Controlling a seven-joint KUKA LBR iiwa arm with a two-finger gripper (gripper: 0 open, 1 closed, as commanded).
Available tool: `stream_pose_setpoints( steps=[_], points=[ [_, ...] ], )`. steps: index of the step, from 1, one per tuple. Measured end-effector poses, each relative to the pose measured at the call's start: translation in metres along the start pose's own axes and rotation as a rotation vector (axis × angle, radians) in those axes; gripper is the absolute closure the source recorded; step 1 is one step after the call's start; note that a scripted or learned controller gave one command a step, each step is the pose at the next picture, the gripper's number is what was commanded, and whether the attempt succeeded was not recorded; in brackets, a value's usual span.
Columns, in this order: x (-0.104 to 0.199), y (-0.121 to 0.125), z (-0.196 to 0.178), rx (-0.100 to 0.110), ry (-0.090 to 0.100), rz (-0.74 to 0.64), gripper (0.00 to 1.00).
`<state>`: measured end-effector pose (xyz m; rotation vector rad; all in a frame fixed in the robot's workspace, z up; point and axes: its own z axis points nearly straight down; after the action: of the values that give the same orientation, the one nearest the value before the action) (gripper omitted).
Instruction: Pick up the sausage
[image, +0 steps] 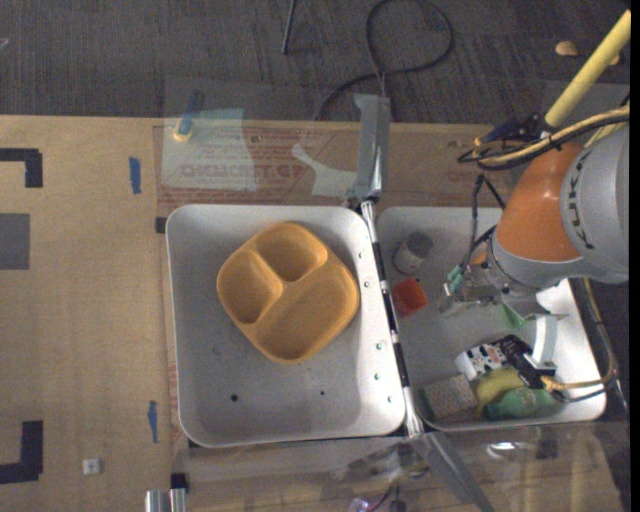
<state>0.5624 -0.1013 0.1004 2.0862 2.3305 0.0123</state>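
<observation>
Small red-orange piece (408, 296), the closest match to a sausage; it is too blurred to name with certainty. It lies on the floor of the right-hand white bin (440, 338), close to the wall that bin shares with its neighbour. It sits just beside the gripper (463, 292), on the gripper's side toward the view's left, with a strip of bare bin floor between the two.

The gripper hangs low over the middle of the right bin, below the arm's orange band (540, 215). Its tip is blurred, and whether it is open or closed cannot be made out.

Farther up the view from the gripper, and also to its left, a short grey cylinder (413, 248) stands near the red-orange piece. Down the view from the gripper lies a white box with red and black marks (488, 357). Beyond the box, along the bin's near wall, a tan block (450, 397) sits touching a yellow-green soft item (510, 396).

Well apart from the gripper, across the shared wall, the left white bin (190, 330) holds a yellow-orange divided plate (288, 290) with three compartments, lying flat near the bin's middle. Both bins rest on a tan bench (80, 300).
</observation>
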Motion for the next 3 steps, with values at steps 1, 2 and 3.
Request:
stream_pose_setpoints(
  steps=[1, 2, 3],
  points=[
    [0.0, 0.0, 0.0, 0.0, 0.0, 0.0, 0.0],
    [-0.022, 0.055, 0.013, 0.008, 0.003, -0.023, 0.0],
    [-0.022, 0.084, 0.014, 0.04, 0.01, -0.07, 0.0]
  ],
)
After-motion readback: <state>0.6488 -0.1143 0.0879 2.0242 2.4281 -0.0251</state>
